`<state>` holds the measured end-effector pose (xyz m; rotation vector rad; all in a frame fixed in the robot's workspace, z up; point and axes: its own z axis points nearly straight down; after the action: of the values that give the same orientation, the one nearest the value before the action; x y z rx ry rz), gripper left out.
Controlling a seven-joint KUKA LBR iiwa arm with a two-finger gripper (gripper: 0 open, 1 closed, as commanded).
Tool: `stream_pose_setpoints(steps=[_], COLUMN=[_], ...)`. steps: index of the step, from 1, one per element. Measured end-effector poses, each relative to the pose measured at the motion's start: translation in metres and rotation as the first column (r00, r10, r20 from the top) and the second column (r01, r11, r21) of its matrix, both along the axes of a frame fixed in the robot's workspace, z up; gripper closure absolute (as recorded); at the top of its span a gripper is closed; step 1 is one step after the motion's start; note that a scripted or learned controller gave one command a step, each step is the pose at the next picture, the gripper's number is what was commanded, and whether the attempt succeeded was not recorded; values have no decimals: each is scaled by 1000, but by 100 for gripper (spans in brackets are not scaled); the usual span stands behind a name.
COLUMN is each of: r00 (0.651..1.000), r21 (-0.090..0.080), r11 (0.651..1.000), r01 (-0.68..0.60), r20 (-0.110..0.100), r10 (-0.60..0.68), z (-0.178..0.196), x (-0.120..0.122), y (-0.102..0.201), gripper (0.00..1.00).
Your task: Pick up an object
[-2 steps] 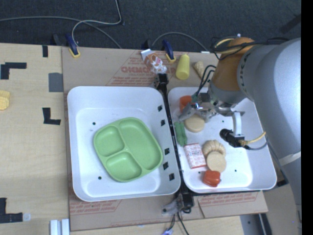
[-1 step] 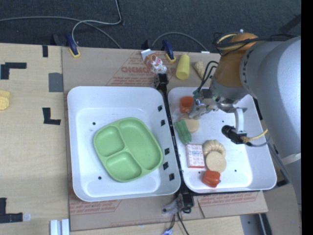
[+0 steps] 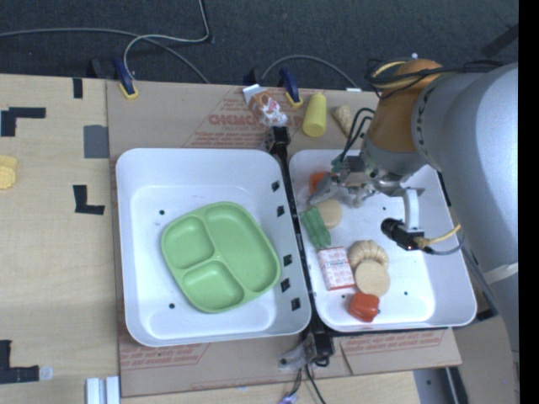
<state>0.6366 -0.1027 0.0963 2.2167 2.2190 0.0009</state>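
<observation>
Objects for picking, as I log them from my station: a loose cluster in the right bin (image 3: 446,305), most of it toward the wall shared with the left bin (image 3: 135,225). Under the gripper (image 3: 341,188) lie a pale round piece (image 3: 331,215), a green strip (image 3: 317,228) leaning toward the divider, and a small orange bit (image 3: 317,180) at the far side. Nearer me in the same bin: a pink-and-white packet (image 3: 335,268) lying flat, a tan bun-shaped piece (image 3: 367,252) touching a round beige disc (image 3: 372,279), and a red lump (image 3: 364,307) just below them. I judge the pale round piece the likeliest target, since the gripper hangs low right over it, but I cannot tell from this slant how the end effector stands or whether anything is caught in it. The grey arm (image 3: 472,141) reaches across the bin's far right corner. Left bin holds a green divided plate (image 3: 221,255), lying flat. Outside the bins, on the cardboard, a yellow bottle (image 3: 314,114) rests beside a small printed packet (image 3: 268,108).
</observation>
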Motion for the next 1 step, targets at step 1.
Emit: stream_pose_setpoints(steps=[1], r00=[1000], r21=[2], r11=[1000], r01=[1], r20=[15], r10=[-1], z=[-5], x=[-20], y=[-1], gripper=[0])
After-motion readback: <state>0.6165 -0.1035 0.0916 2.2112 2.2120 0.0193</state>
